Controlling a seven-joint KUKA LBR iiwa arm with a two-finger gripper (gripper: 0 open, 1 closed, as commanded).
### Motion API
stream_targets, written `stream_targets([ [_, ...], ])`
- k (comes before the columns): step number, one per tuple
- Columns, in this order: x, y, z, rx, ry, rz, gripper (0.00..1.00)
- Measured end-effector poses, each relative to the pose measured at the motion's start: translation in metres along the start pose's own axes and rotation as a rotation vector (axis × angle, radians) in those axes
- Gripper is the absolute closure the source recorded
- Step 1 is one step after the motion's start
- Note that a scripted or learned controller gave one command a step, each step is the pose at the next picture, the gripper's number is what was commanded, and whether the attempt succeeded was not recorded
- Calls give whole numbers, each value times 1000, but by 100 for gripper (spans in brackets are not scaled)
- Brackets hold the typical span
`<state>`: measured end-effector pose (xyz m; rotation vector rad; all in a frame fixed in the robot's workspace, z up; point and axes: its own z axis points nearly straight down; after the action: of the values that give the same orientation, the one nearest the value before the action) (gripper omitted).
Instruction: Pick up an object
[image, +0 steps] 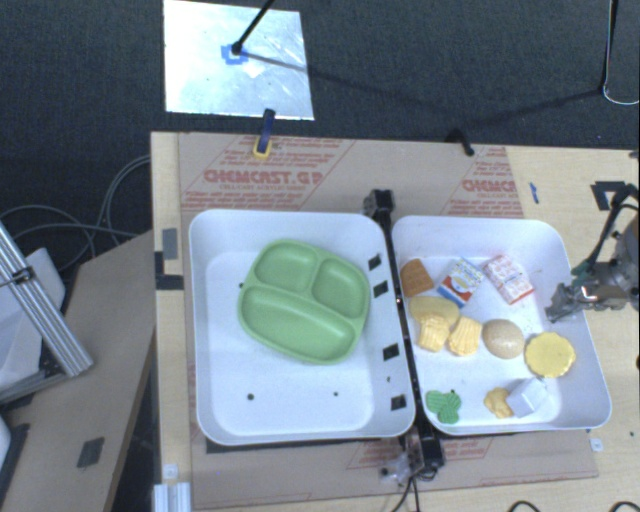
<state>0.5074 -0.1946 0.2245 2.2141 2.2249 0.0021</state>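
Green broccoli (443, 404) sits frontmost; gripper (568, 300), fingers unreadable honestly, should drop straight onto yellow disc (550, 354) nearby.

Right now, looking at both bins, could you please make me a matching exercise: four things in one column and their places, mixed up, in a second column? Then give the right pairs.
Things:
1. green divided plate
2. yellow round disc
3. green leafy toy
4. gripper

Places:
A. near corner of the right bin, beside the divider
B. over the right bin's right rim
C. middle of the left bin
D. right bin, by its right wall, just below the gripper

Pairs: 1-C, 2-D, 3-A, 4-B
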Motion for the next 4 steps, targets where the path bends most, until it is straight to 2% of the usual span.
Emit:
stream_targets([
  [3,164,37,-12,0,3,-6,100],
  [4,216,43,2,3,3,-5,100],
])
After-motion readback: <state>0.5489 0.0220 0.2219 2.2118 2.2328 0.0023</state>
